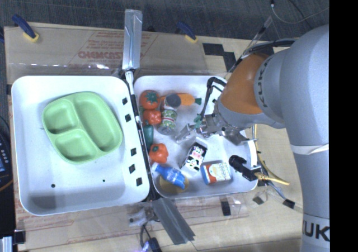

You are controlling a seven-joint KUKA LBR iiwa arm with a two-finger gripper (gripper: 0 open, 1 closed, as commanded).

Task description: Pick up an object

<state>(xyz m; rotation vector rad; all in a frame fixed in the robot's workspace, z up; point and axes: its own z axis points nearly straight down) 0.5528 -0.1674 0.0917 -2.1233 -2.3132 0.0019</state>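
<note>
Hanging low over the right bin, the claw sits near that bin's centre, at the end of the grey arm that reaches in from three o'clock. Whether it is released or clenched cannot be told; its tip is small and blurred against the white floor, and nothing is plainly gripped.

Candidates for picking crowd around it, probably tipped in loose, since they lie at all angles. At nine to ten o'clock of the claw, just beside it, lies a small clear jar. At six o'clock lies a black-and-white carton, and at five o'clock an orange-and-white tub. Three red tomato-like toys run down the bin's left wall, with a green vegetable between the lower two. An orange carrot shape lies at eleven o'clock, a blue item at seven.

One green divided plate with three compartments lies alone in the left bin. Two bins share the surface.
</note>
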